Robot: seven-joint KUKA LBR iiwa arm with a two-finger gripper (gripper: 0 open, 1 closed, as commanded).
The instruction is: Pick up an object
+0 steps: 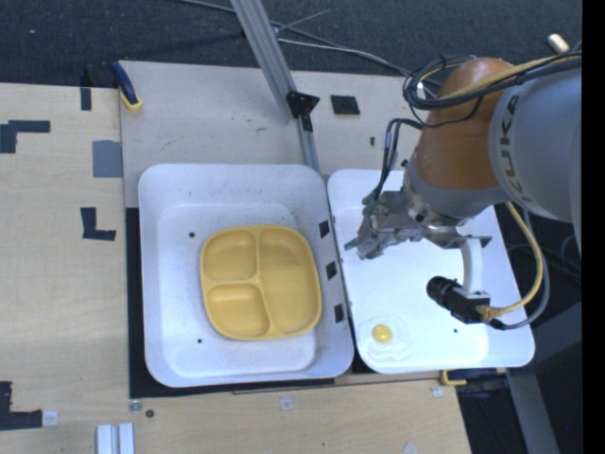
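Observation:
A yellow divided plate [260,282] lies in the middle of the left bin [161,197]. A small fried-egg toy [383,336], white with a yellow yolk, lies near the front edge of the right bin [501,343]. My gripper [376,237] hangs over the left part of the right bin, behind the egg and well apart from it. The view from above shows nothing between the fingers.
A slanted metal pole [274,60] rises from behind the bins. A black cylindrical part on a yellow cable [458,299] hangs off the wrist over the right bin. Tape marks dot the wooden bench at left.

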